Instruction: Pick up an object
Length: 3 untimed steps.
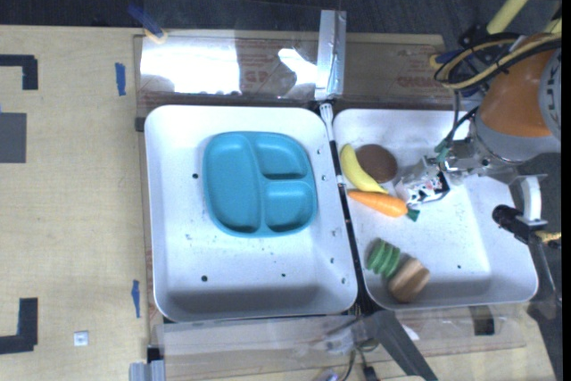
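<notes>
The gripper (426, 187) is hovering just right of the carrot (379, 203), whose long axis is running left-right; its opening I cannot tell

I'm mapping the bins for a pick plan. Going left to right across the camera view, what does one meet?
Blue divided plate → banana → carrot → gripper, down in the right bin.

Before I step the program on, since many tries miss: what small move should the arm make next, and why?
Probably a short shift toward the carrot, then straight down. The gripper sits low in the right bin, just beside the carrot's green end, with nothing seen between its fingers. The banana and the brown ball crowd the far side, so the carrot looks like the closest pick.
</notes>
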{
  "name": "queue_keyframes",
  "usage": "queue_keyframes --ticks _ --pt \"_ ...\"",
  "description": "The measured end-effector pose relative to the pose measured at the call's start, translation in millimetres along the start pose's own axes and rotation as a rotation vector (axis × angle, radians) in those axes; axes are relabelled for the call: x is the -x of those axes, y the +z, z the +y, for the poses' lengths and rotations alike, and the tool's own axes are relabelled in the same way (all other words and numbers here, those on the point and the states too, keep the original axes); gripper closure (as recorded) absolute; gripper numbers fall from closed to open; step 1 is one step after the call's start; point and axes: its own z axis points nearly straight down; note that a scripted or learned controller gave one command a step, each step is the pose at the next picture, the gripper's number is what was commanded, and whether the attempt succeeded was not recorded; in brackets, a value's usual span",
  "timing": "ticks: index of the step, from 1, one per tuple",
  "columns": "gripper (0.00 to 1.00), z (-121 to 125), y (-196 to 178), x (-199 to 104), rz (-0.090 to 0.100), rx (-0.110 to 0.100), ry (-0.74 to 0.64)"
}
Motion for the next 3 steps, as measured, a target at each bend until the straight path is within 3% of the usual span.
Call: queue_keyframes --ticks 1,2,3 --pt "0.0 10.8 6.6 0.2 -0.002 0.004 -0.023" --pt "0.0 27.8 23.2 -1.2 0.006 -0.011 -0.094" --pt "1.0 29.8 10.8 -0.6 0.005 -0.006 -0.094"
